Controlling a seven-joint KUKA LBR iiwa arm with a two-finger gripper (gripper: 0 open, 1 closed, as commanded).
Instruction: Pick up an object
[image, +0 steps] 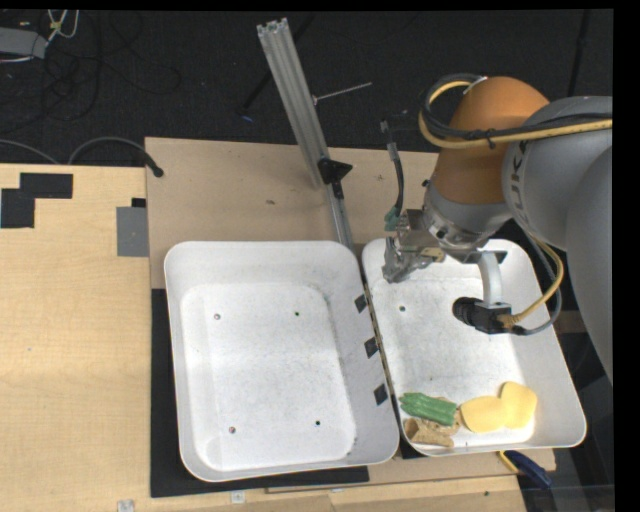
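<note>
My gripper (398, 262) hangs over the far left corner of the right bin (440, 330), fingers pointing down at the bin's back wall. Nothing shows between the fingers. At the bin's near edge lie a green object (430, 407), a small tan lumpy object (432, 432) and a yellow heart-shaped object (499, 409), all well apart from the gripper.
The left bin (262, 355) sits beside the right one, joined by black clips (370, 345). A slanted metal rail (300, 120) rises behind the bins. The arm's grey body and orange band (490, 130) lean over the right bin's far right corner.
</note>
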